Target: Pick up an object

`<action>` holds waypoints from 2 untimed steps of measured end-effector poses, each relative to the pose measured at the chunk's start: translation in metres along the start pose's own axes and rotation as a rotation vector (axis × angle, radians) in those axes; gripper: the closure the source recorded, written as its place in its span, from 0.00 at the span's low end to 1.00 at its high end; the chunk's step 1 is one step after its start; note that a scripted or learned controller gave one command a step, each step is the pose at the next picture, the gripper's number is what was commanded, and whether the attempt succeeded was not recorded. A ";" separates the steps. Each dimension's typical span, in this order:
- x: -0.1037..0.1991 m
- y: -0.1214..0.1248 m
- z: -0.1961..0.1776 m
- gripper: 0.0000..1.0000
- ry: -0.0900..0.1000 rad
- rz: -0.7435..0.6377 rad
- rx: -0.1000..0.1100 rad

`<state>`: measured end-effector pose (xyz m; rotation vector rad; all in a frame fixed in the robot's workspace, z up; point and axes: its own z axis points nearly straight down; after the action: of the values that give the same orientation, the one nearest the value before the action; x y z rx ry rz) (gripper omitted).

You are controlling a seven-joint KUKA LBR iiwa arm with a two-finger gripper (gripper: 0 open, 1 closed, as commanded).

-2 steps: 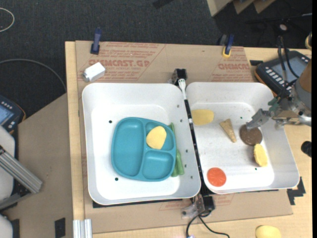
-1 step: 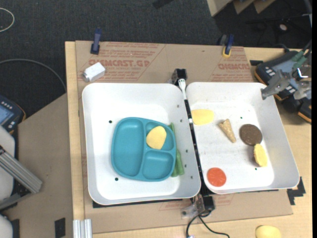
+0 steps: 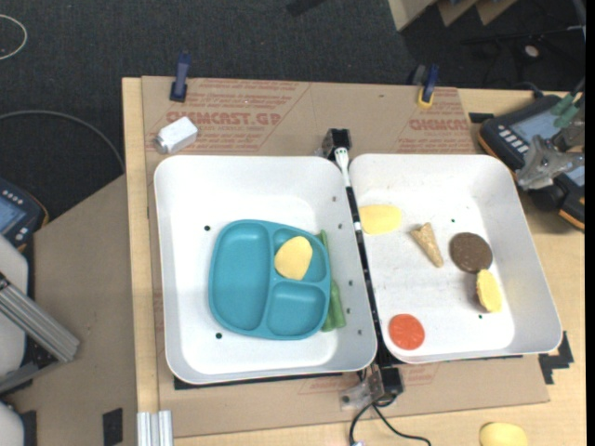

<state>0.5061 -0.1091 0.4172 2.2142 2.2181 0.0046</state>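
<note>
The right bin holds a pale yellow lump by its left wall. It also holds a tan cone-shaped piece, a brown round disc, a yellow piece and a red-orange round piece. In the left bin lies a teal divided plate with a yellow lump in its upper right compartment. A green strip lies along the plate's right side. A grey metal part that looks like my gripper sits at the view's right edge, just past the right bin's far right corner, away from all the objects.
A black divider runs between the bins. A small white block lies on the cardboard behind the left bin, and two blue clamps hold the board's far edge. A black device sits at the right. A yellow object lies near the front right.
</note>
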 end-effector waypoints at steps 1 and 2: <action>-0.006 0.040 -0.126 1.00 -0.002 -0.001 -0.011; -0.028 0.017 -0.008 1.00 0.005 0.007 0.019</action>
<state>0.5233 -0.1372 0.4256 2.2334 2.2228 -0.0113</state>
